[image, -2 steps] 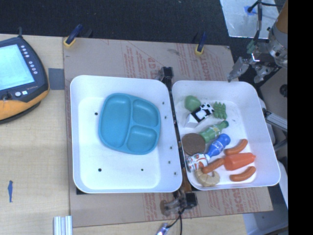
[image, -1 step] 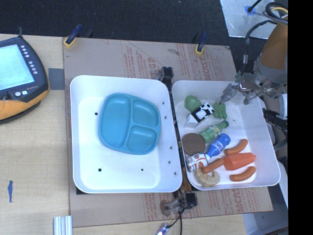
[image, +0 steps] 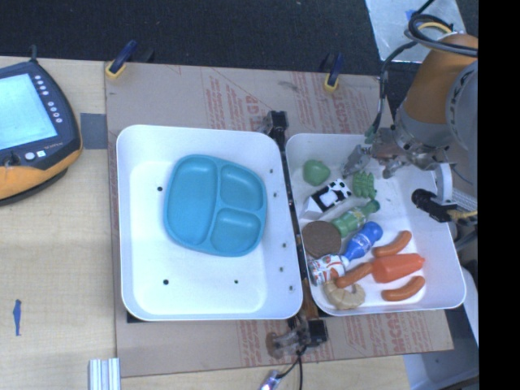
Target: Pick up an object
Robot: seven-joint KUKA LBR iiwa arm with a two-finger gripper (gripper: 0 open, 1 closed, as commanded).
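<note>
My gripper (image: 372, 165) hangs over the back of the right bin (image: 443, 299), open, with its two grey fingers spread apart and nothing between them. Just in front of it lies a dark green toy (image: 363, 187). To its left are a green round piece (image: 316, 171) and a black-and-white patterned object (image: 331, 194). Further forward lie a brown disc (image: 322, 237), a blue bottle (image: 363, 241), a green cylinder (image: 353, 221), an orange carrot (image: 397, 266), two sausages (image: 404, 289) and a tan cookie (image: 344, 296).
The left bin (image: 138, 218) holds a blue divided plate (image: 216, 205). A tablet in an orange case (image: 32, 128) lies at the bench's left edge. Clamps (image: 122, 59) hold the cardboard sheet at the back. The arm's body (image: 439, 96) fills the back right.
</note>
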